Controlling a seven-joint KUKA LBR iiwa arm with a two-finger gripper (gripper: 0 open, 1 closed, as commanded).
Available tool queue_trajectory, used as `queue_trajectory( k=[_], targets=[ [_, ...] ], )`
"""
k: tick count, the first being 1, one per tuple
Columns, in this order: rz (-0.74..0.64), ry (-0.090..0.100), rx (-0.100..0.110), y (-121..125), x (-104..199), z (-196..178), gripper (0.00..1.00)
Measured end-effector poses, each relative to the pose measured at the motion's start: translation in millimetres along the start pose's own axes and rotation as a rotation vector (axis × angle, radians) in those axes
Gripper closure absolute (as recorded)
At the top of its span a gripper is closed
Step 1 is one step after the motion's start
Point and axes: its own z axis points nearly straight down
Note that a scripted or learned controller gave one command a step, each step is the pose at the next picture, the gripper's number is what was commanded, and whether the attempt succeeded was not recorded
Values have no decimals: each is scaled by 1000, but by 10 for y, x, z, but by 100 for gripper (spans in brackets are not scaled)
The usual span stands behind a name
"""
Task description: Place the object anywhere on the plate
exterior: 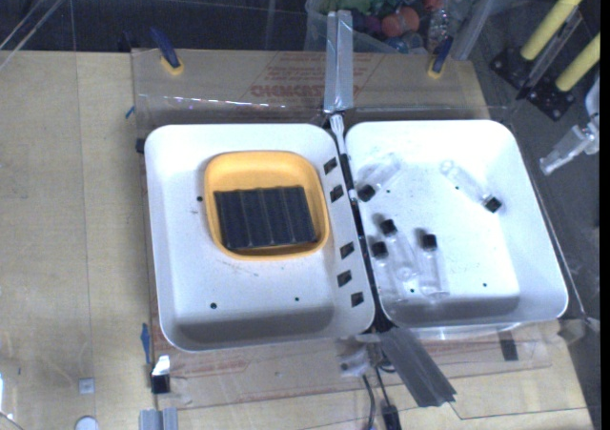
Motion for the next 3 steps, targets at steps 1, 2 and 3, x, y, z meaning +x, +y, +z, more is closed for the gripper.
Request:
queue_trajectory(
  k=[1,2,3],
  targets=[
    [-344,5,2,323,606,445,0],
    [-458,-1,-2,162,-85,577,0],
    [-712,2,-1,-113,32,299,0]
  ],
)
